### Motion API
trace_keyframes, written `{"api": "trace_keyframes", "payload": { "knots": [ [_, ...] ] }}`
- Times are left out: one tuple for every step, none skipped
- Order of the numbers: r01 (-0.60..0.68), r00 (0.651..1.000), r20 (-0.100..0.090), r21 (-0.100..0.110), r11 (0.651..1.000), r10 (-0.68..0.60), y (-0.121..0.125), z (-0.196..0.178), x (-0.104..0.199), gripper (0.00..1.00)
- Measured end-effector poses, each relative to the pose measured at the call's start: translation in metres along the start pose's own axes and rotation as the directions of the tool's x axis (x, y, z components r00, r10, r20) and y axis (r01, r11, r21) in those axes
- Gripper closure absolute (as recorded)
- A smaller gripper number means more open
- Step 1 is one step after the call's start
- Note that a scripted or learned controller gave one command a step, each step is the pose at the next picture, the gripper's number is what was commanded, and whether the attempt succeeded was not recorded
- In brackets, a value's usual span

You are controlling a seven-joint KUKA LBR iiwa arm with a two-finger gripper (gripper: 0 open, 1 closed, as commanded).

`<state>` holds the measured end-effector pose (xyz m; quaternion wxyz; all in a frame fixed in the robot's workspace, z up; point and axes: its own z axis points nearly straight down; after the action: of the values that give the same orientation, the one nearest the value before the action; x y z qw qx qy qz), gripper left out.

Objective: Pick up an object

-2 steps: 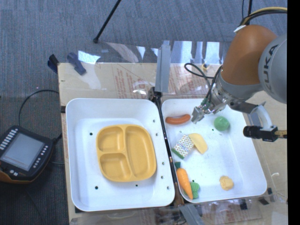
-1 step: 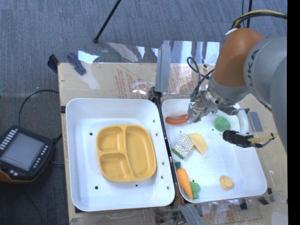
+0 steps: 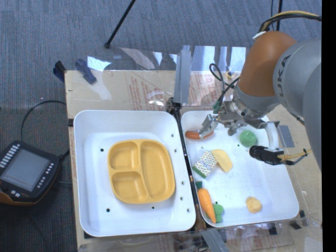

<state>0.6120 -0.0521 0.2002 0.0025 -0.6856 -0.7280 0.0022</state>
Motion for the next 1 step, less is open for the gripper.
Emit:
{"api": "trace_keyframes", "payload": {
  "knots": [
    [-0.074,0.997,-0.002,-0.014,0.997,0.074,-0.02,0.1088,-0.04,0.0]
  ]
}}
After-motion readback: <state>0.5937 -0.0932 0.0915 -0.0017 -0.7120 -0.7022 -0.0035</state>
